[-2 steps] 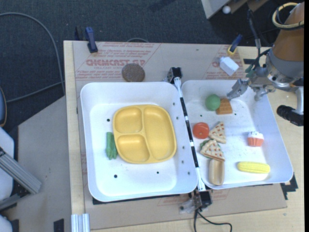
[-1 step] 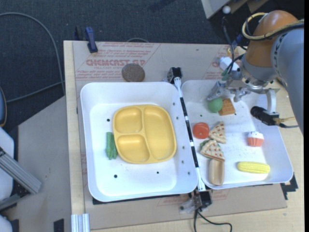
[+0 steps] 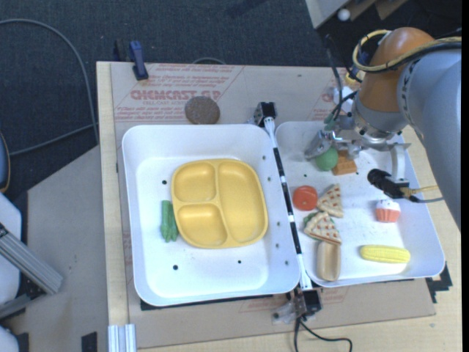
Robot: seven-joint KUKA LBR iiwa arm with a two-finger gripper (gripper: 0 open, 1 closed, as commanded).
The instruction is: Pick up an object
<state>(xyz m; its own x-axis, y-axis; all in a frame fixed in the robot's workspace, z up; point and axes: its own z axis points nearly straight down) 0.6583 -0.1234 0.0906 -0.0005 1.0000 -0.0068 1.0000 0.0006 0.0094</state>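
Your tool [image 3: 333, 144] is hanging low over the far left corner of the right bin [image 3: 425, 229], reaching in from the right under the arm's orange band [image 3: 392, 68]. You cannot tell from this slant whether its fingers are apart or together, since the wrist is hiding most of them. A green ball-like toy [image 3: 327, 159] is lying right at the tool's tip, touching it or very nearly so, and a small orange-brown piece [image 3: 344, 167] is sitting just beside that.

Further toward you in the same bin, a red tomato [image 3: 305, 196], two pizza slices [image 3: 328, 215], a hot dog [image 3: 328, 259], a corn cob [image 3: 385, 254] and a small cupcake [image 3: 388, 211] are lying well apart from the tool. In the left bin [image 3: 146, 196] you are seeing a yellow divided plate [image 3: 218, 202] with a green pea pod [image 3: 169, 221] just beside its left edge. Both bins are resting on the surface [image 3: 183, 90].
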